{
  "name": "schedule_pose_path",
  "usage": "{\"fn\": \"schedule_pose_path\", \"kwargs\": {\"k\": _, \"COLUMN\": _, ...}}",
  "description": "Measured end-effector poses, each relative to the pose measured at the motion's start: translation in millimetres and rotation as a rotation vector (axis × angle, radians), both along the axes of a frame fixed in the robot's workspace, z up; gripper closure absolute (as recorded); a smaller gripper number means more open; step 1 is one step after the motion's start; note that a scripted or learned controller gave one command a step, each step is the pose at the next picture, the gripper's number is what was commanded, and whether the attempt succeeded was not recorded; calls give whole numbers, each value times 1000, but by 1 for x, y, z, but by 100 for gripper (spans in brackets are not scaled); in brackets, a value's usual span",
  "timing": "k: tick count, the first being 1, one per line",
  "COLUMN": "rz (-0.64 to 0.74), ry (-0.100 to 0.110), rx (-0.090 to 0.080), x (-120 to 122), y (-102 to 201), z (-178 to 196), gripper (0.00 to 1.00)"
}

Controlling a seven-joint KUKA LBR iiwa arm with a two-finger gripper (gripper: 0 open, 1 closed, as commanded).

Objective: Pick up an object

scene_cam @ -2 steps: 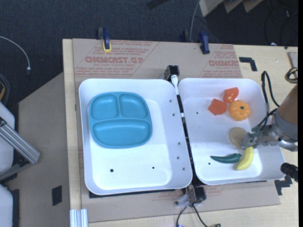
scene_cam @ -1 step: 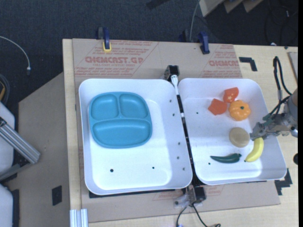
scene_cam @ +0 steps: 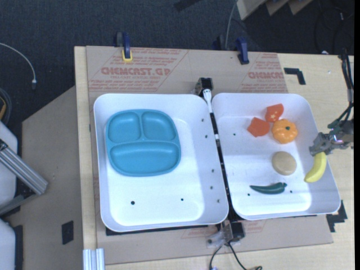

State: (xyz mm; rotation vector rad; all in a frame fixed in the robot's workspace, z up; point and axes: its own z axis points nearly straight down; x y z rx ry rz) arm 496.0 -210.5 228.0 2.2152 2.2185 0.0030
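camera view has the gripper [scene_cam: 326, 143] at the right rim of the right bin [scene_cam: 242, 151], low and small in shot, just above the top end of the yellow banana [scene_cam: 316, 168]; can't tell if it's apart or together, too small and dark to read, and nothing visibly sits in it. banana lies along the bin's right wall, tilted, top end right by the gripper, so that's prob the target. judging by looks it's a toy fruit: light, stiff plastic, smooth and a bit slippery, curved, so it could roll or squirt out of a pinch. best hold imo is across the narrow mid-body, square to its long axis, not at the tapered tip; the wall beside it leaves little room on that side. next out, a beige round thing [scene_cam: 284, 163], maybe a potato or bun, sits just left of the banana, apart from it. above that an orange pumpkin-like fruit [scene_cam: 284, 131] touches or nearly touches two red-orange pieces [scene_cam: 264, 121] toward the bin's far side. a dark green pepper [scene_cam: 269, 188] lies near the front edge, well clear of the rest. across the centre join, the left bin [scene_cam: 191, 167] holds a blue divided plate [scene_cam: 143, 142] w/ three compartments. both bins rest on the bench [scene_cam: 84, 151], brown sheet under them.
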Motion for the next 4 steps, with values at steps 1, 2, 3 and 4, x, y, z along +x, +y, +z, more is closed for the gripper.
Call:
{"fn": "schedule_pose_path", "kwargs": {"k": 1, "rz": 0, "ry": -2, "rx": -1, "x": -8, "y": -4, "z": 57, "gripper": 100}}
{"fn": "schedule_pose_path", "kwargs": {"k": 2, "rz": 0, "ry": 3, "rx": 1, "x": -7, "y": -4, "z": 62, "gripper": 100}}
{"fn": "schedule_pose_path", "kwargs": {"k": 3, "rz": 3, "ry": 7, "rx": 4, "x": 19, "y": 35, "z": 46, "gripper": 100}}
{"fn": "schedule_pose_path", "kwargs": {"k": 4, "rz": 4, "ry": 3, "rx": 2, "x": 49, "y": 84, "z": 45, "gripper": 100}}
